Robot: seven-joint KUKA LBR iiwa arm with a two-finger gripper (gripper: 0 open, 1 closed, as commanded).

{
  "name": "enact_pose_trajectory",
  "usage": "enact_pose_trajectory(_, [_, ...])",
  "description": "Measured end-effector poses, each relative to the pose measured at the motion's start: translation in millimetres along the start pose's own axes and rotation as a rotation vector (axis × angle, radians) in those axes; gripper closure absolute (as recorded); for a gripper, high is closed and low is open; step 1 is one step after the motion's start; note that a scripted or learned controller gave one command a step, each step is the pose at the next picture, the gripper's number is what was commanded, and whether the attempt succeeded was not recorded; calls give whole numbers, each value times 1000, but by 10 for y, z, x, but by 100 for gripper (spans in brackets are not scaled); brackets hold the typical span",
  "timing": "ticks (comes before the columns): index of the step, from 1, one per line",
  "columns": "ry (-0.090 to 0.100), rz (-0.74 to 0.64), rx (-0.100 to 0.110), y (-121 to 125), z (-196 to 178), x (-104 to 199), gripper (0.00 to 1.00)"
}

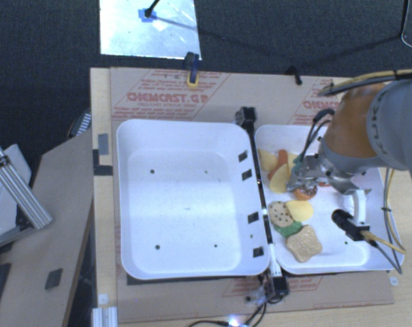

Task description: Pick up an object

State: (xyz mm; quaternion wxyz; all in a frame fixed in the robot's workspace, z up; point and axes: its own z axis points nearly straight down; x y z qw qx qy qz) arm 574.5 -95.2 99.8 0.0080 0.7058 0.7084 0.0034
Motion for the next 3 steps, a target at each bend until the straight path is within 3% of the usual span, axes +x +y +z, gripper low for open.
enact_pose_trajectory(1, [8,-7,4,324,-906,534,100])
enact_pose_trajectory(2, [10,-11,5,693,-1520,1570,100])
enact_pose_trajectory(3, [4,8,16,502,-1470,864,100])
